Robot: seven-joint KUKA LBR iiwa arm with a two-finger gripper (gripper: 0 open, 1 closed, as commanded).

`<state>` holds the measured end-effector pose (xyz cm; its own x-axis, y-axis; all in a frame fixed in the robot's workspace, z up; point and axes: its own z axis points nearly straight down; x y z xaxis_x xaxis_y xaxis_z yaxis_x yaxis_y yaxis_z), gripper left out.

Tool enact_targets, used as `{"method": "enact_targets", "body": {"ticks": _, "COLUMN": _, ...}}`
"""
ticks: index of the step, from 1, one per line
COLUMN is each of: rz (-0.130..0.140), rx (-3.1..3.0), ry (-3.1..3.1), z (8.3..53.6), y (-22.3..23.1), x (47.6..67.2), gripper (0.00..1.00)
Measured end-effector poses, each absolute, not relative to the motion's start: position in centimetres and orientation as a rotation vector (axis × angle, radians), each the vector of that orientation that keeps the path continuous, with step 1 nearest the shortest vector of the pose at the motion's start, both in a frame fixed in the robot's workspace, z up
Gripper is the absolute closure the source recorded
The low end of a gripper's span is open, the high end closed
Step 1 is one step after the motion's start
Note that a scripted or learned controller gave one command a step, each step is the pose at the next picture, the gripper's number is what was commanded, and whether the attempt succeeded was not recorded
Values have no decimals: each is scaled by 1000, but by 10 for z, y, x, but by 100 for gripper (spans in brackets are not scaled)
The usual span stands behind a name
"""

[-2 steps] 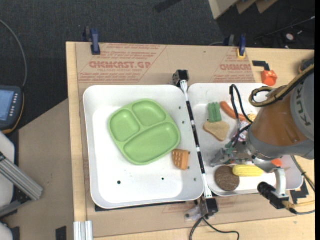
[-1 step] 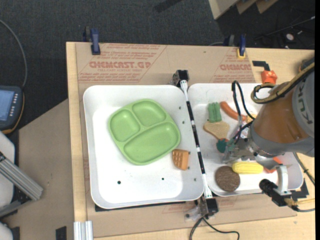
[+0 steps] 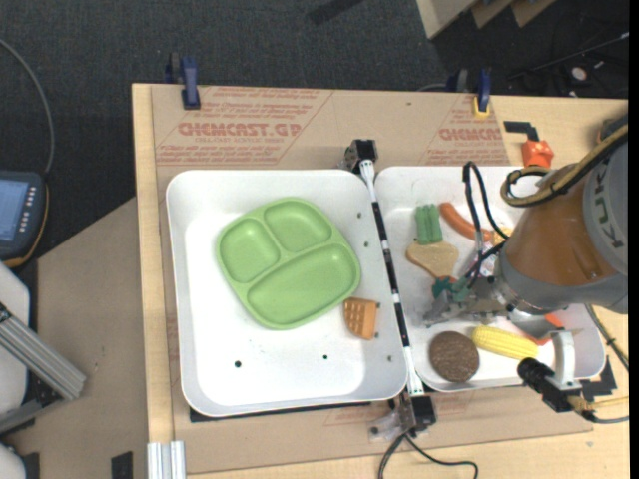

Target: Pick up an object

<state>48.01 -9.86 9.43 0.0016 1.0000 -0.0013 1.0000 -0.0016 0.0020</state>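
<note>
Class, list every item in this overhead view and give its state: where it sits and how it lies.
Green divided plate: flat in left bin, nothing on it.
Orange waffle piece: left bin, beside plate.
Green block: right bin, lying flat.
Tan bread slice: right bin, flat.
Brown patty: right bin, flat.
Yellow corn: right bin, on its side.
End effector: low over right bin, grip unclear.
</note>
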Motion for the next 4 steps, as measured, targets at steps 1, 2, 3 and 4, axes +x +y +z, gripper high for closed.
{"method": "enact_targets", "body": {"ticks": 1, "rz": 4, "rx": 2214, "ry": 2221, "z": 84, "y": -105, "x": 555, "gripper": 0}}
{"method": "enact_targets", "body": {"ticks": 2, "rz": -3, "rx": 2225, "ry": 2224, "z": 84, "y": -101, "x": 528, "gripper": 0}}
{"method": "enact_targets", "body": {"ticks": 3, "rz": 1, "rx": 2221, "ry": 2222, "z": 95, "y": -101, "x": 530, "gripper": 100}}
{"method": "enact_targets", "body": {"ticks": 4, "rz": 24, "rx": 2198, "ry": 2224, "z": 192, "y": -30, "x": 659, "gripper": 100}}
